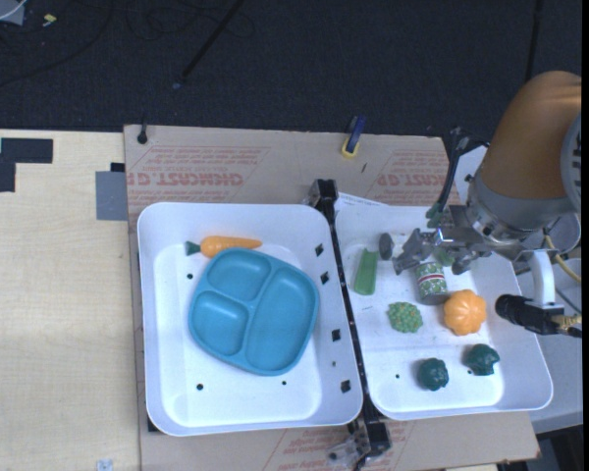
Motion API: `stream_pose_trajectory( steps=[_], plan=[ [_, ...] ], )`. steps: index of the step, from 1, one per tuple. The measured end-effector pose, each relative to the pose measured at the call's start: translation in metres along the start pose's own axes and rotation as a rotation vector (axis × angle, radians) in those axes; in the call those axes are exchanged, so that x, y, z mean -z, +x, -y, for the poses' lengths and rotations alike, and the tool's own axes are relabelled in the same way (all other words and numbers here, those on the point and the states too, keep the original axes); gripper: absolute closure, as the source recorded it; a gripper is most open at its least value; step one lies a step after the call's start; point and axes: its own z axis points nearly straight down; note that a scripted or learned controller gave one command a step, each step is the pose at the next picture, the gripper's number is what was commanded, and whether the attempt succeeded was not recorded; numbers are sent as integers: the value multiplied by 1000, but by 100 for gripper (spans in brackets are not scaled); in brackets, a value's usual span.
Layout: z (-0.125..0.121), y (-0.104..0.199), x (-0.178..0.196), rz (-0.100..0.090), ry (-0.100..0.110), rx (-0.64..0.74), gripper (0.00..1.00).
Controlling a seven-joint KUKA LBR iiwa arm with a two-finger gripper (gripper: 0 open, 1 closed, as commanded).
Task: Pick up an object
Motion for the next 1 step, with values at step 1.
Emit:
stream_pose_trajectory(
  steps=[1],
  plan=[
    [-2, 0, 7, 1, -12, 2, 0]
  ],
)
